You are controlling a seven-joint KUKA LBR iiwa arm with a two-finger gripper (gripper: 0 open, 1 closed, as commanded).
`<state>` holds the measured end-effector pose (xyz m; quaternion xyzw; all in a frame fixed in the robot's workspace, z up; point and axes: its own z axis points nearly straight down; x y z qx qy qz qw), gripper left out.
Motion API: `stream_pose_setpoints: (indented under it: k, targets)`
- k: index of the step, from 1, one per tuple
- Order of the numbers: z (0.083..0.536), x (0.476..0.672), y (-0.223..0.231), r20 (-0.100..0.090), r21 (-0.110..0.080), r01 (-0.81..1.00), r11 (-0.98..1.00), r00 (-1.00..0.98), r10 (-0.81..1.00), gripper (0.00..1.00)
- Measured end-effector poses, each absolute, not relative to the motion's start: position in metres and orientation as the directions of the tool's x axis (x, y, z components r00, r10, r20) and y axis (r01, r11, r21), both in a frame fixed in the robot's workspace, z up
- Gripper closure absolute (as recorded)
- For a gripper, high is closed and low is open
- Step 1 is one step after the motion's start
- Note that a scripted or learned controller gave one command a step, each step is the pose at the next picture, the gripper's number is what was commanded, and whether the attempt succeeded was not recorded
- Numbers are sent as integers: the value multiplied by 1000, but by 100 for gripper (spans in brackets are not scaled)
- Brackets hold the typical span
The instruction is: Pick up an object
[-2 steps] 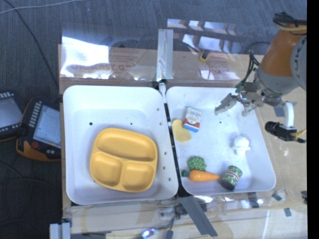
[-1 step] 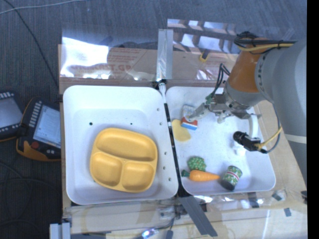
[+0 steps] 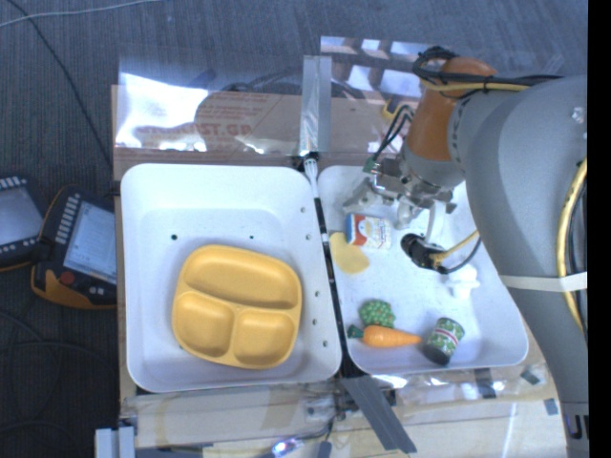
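The right bin (image 3: 496, 303) holds the loose objects. A small red and white carton (image 3: 369, 230) lies near its back left. Next to it is a flat yellow piece (image 3: 349, 259). Toward the front sit a green broccoli (image 3: 376, 312), an orange carrot (image 3: 390, 337) and a small green can (image 3: 443, 338). A white scrap (image 3: 465, 277) lies at the right. My gripper (image 3: 391, 203) hangs low over the back of this bin, just above and behind the carton. From this angle I see nothing held in it.
A yellow divided plate (image 3: 237, 304) rests in the left bin (image 3: 153, 218). The grey arm (image 3: 516, 170) covers the right bin's back right corner. Black cabling (image 3: 420, 250) dangles beside the carton. A handheld pendant (image 3: 76, 246) lies on the floor at left.
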<state>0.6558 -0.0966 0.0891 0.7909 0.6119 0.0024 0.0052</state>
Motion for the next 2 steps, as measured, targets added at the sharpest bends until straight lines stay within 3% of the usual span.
stream_pose_setpoints:
  k: [1,2]
  targets:
    - [98,656,-97,-6,12,968,-251,251,968,100]
    - [194,657,-156,-5,-3,967,-253,253,967,100]
